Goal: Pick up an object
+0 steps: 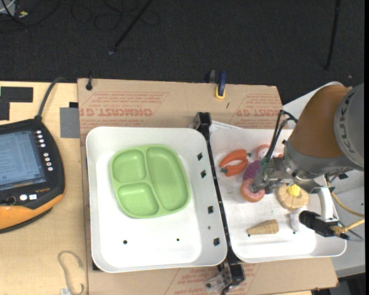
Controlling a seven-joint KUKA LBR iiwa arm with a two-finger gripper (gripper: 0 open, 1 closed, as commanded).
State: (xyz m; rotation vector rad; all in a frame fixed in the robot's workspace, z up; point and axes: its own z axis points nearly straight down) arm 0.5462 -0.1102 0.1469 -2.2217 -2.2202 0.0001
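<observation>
Red piece (253, 193), rounded and glossy with a paler middle, lies in the right bin (277, 252), near the bin's centre. The gripper (265, 180) stands directly over it, at its upper right edge; contact cannot be made out, and whether the gripper is apart or together cannot be told. The arm (320, 134), a smooth grey casing with a broad orange band, enters from the right and hides part of the bin.

Other contents of the right bin: an orange piece (234, 160), curved and smooth, toward the far left corner; a purple piece (251, 169), small and knobbly, between the orange piece and the red piece; a yellow piece (293, 196), round and ribbed, just right of the gripper; a cone (262, 228), tan and tapered, lying on its side near the front wall with its tip to the right.

The left bin (104, 226), shallow white plastic with rounded corners, holds a plate (150, 180), light green, rounded and divided into three compartments. Both bins rest on brown cardboard (141, 103) with red print. A pendant (18, 171), black and orange with a lit screen, lies well to the left.
</observation>
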